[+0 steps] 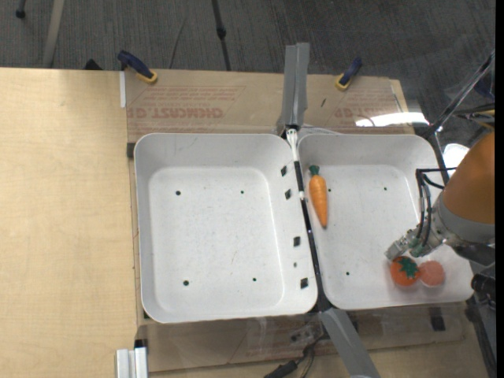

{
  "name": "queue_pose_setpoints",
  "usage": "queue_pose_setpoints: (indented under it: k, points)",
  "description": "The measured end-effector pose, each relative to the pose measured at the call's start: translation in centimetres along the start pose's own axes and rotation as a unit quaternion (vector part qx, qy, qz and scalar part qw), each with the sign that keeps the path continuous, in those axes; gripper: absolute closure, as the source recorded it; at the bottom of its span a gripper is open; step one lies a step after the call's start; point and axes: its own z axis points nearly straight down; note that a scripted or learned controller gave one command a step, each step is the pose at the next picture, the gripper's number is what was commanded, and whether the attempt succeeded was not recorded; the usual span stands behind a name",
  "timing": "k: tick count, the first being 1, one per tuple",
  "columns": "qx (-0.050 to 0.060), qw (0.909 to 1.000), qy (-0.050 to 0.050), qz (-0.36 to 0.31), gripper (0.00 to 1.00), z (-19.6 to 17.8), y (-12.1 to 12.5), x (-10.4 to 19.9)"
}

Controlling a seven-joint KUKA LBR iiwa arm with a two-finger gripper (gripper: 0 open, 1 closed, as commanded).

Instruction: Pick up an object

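- Pale wooden bench top (63, 211), plain on the left of the camera view.
- Flat brown cardboard sheet (205, 105) with reversed red print, laid on the bench under the bins.
- Two blue-and-yellow spring clamps (136, 65), (348, 73) at the cardboard's far edge.
- Left shallow white plastic bin (146, 235).
- Right shallow white plastic bin (362, 152), touching the left one along a grey divider bar (295, 93).

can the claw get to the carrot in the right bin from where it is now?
Probably yes. The carrot lies alone by the bin's left wall, nothing on top; the claw is low by the tomato.
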Motion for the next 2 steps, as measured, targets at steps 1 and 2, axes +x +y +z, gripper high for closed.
queue_pose_setpoints:
  k: [1, 2]
  points:
    - [0.000, 0.9980, -0.001, -0.064, 1.00, -10.9, 5.6, 7.8]
    - [0.001, 0.9995, -0.001, 0.031, 1.00, -9.1, 15.4, 10.0]
